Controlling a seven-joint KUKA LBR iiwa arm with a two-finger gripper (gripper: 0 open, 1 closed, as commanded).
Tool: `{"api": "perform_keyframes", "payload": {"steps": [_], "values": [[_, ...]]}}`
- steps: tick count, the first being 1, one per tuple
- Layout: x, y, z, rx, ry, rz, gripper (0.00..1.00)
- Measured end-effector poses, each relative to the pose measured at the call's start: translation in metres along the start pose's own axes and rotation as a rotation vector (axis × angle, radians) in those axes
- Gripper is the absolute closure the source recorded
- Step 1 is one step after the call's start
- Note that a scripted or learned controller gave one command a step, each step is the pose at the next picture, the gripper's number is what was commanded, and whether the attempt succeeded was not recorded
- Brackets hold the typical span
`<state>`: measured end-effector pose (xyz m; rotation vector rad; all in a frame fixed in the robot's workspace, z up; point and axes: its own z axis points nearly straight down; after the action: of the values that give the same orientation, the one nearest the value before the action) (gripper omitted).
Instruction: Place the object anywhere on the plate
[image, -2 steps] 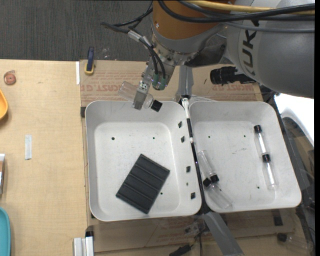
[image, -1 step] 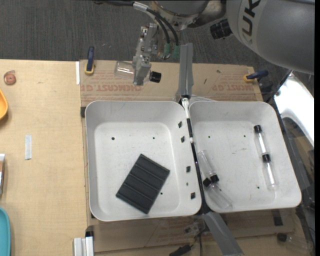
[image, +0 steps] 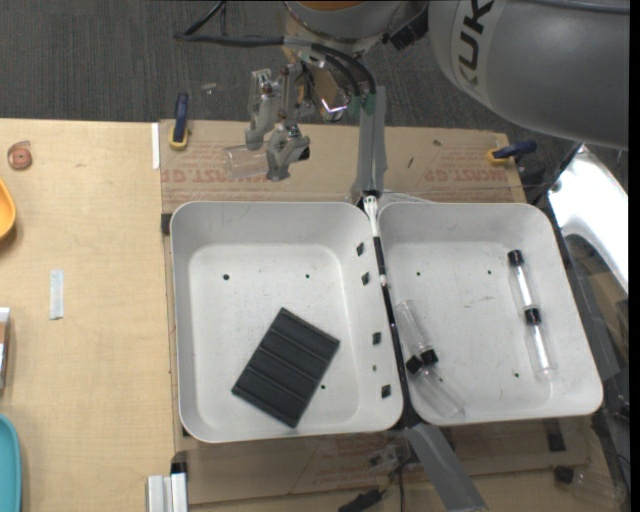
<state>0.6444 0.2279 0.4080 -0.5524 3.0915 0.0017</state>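
The plate (image: 287, 366) is a black ridged rectangle lying at a slant on the floor of the left bin (image: 200, 300), near its front. My gripper (image: 277, 150) hangs high over the cardboard behind the left bin's back rim, well away from the plate. Its fingers are shut on a clear tube (image: 245, 155), which sticks out faintly to the left of them. Two more clear tubes with black caps lie in the right bin (image: 470, 250): one (image: 528, 315) along its right side and one (image: 425, 355) at its front left.
A black-clipped divider (image: 378, 290) joins the two bins. Blue and yellow clamps (image: 180, 125) (image: 512, 153) hold the cardboard at the back. On the wooden bench to the left lie a small white strip (image: 56, 295) and an orange dish edge (image: 5, 210).
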Motion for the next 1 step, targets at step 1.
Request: {"api": "perform_keyframes", "payload": {"steps": [1], "values": [[-0.015,-0.0052,-0.0343,0.0,-0.004,-0.233,1.0]]}}
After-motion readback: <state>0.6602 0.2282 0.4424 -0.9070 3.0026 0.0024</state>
